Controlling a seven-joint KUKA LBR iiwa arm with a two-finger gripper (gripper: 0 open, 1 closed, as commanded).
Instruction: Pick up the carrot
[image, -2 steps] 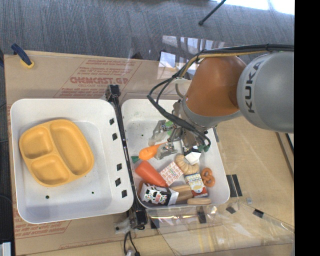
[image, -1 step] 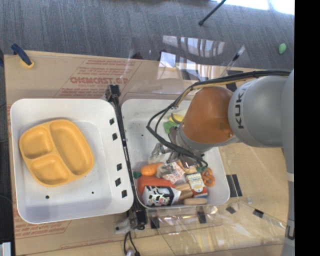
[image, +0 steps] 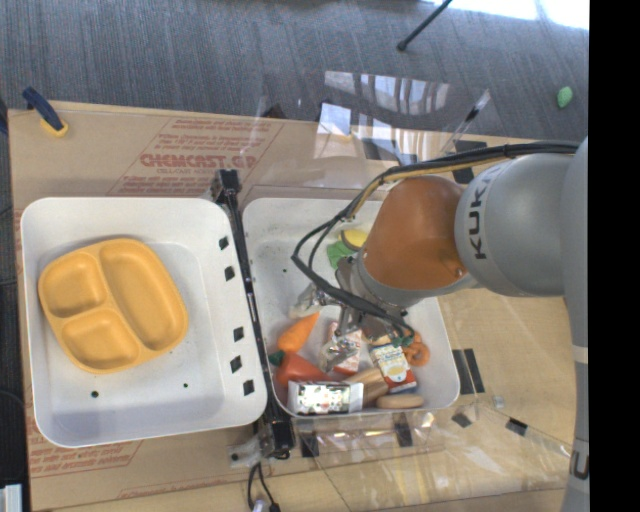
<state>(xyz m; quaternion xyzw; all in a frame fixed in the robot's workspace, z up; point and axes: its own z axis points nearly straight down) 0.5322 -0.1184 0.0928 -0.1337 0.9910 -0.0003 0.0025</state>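
The carrot (image: 298, 332) is a short orange tapered piece lying in the right bin (image: 262, 262), towards its front left. The arm's orange band hangs over the bin's middle. Below it, the gripper (image: 343, 338) reaches down into the pile of items just right of the carrot. The carrot lies beside the gripper, and it looks to rest on the bin floor. The wrist and cables hide much of the gripper.
A yellow divided plate (image: 110, 300) sits in the left bin (image: 150, 400). Around the carrot lie a red item (image: 293, 370), a white box with a shiny label (image: 325, 397), a small carton (image: 392, 362) and a yellow-green item (image: 350, 242).
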